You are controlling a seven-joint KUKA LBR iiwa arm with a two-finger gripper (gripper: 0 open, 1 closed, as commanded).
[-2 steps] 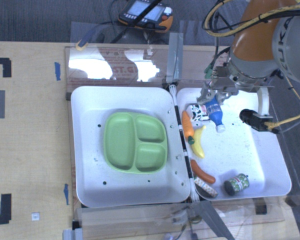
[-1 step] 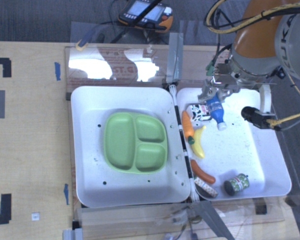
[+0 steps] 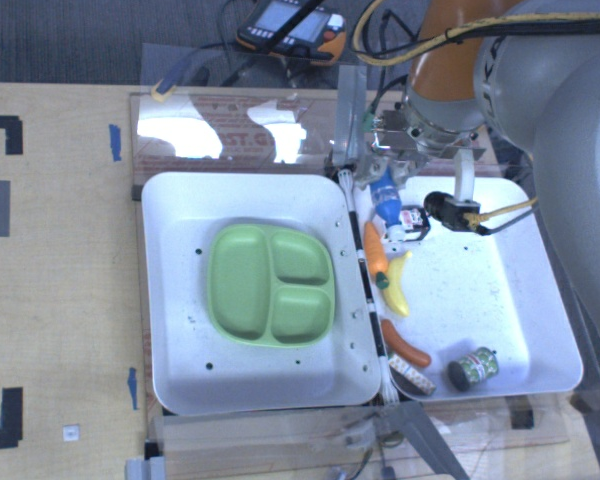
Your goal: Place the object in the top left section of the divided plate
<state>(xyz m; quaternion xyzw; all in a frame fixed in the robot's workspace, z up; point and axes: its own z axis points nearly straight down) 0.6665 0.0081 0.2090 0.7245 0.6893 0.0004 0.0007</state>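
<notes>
Camera view looks down at a slant on the bench [image 3: 60,268] and its two white bins. In the left bin [image 3: 170,268] the green divided plate [image 3: 272,285] lies at the centre, with bare white floor all round it; its long section sits at 9 o'clock and two smaller sections at 3 o'clock. Nothing lies in any of the sections.

My arm [image 3: 540,78] comes in from 3 o'clock, its orange band [image 3: 460,38] above the wrist. My pincer [image 3: 392,200] hangs over the 11 o'clock corner of the right bin [image 3: 500,298], just beside the ridge where the two bins meet. Below it I see a blue-and-white object [image 3: 388,204], perhaps a small bottle. Whether my pincer is spread or pinching that object I cannot tell; the wrist and cables cover it.

Along the right bin's 9 o'clock wall lie a carrot [image 3: 376,251], a banana [image 3: 396,286] touching it, and a sausage [image 3: 406,344] toward 6 o'clock. A brush-like thing [image 3: 412,376] at the 7 o'clock corner is hard to make out. A green can [image 3: 474,366] lies on its side near the 6 o'clock edge. The middle and 3 o'clock side of this bin are open floor.

A handheld controller [image 3: 290,23] rests beyond the bins at 12 o'clock.
</notes>
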